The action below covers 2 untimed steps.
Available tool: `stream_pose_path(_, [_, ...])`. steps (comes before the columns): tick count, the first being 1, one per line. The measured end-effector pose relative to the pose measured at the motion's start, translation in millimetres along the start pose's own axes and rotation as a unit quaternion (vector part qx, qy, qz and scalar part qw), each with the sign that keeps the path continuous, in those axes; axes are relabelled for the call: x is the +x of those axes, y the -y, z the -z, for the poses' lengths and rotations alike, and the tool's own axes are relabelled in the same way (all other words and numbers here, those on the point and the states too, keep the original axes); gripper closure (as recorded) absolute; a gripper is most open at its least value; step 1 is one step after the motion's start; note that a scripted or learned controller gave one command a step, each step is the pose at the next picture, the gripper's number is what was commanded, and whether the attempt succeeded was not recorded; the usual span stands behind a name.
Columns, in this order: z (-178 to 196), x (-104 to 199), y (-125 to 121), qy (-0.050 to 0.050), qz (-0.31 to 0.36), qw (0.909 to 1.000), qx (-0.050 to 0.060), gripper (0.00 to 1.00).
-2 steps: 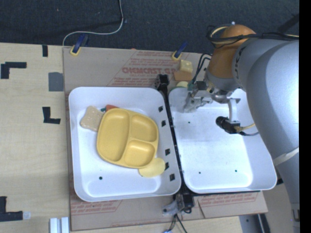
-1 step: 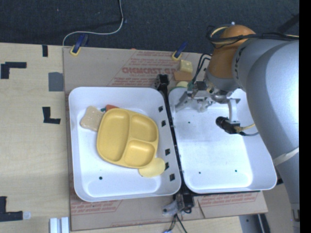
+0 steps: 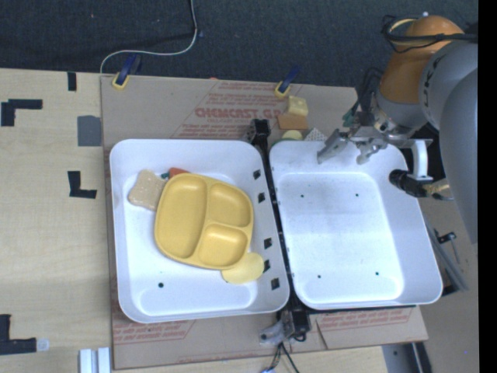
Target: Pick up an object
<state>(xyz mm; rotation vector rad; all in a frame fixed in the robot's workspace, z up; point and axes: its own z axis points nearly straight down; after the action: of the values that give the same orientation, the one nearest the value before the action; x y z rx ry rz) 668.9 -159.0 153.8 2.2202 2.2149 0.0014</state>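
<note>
A yellow divided plate [image 3: 203, 220] lies in the left bin [image 3: 132, 286]. A tan toast-like piece [image 3: 144, 190] sits at its upper left, with a bit of a red object [image 3: 178, 172] beside it. A pale yellow piece [image 3: 244, 269] rests at the plate's lower right. My gripper [image 3: 345, 152] hovers over the far rim of the right bin [image 3: 353, 231], open, its two fingers spread with nothing between them.
Behind the bins, on the cardboard, lie a tan block [image 3: 293, 121], a small yellow block [image 3: 297, 106] and a pale round piece [image 3: 291, 135]. Clips [image 3: 122, 74] pin the cardboard's far edge. The grey arm [image 3: 458, 123] fills the right side.
</note>
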Motion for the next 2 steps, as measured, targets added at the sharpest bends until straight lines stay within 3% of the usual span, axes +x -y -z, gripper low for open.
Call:
stream_pose_path(1, [-72.3,65.3,59.5,-0.002,0.002,1.0000,0.005,0.00])
stream_pose_path(2, [-69.2,52.9,15.6,-0.001,0.003,1.0000,0.001,0.00])
